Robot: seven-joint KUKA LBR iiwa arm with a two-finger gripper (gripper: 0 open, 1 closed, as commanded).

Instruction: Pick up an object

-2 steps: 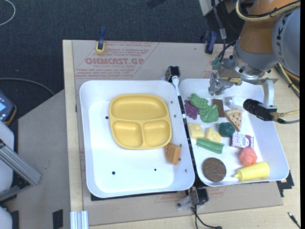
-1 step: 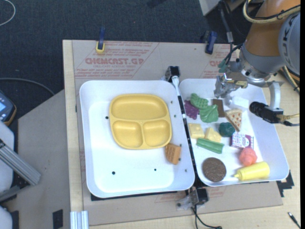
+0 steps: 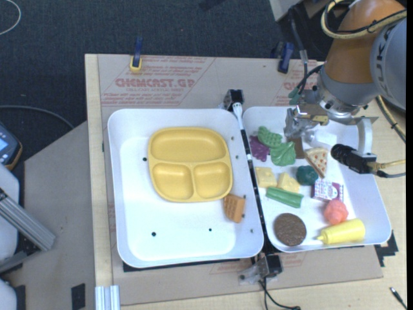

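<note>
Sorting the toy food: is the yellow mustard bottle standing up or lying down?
Lying down. The mustard bottle rests on its side in the right bin, nozzle pointing left toward the brown cookie.

Two bins were set side by side on the bench (image 3: 103,237). In the left bin (image 3: 129,231) a divided tray (image 3: 190,162) was placed toward the back, with a waffle piece (image 3: 235,207) just beside its near right corner. The right bin (image 3: 377,205) was crowded with toy foods: a cookie (image 3: 290,228) and a bottle (image 3: 342,232) nearest the front, a leafy piece (image 3: 282,152) toward the back.
</note>
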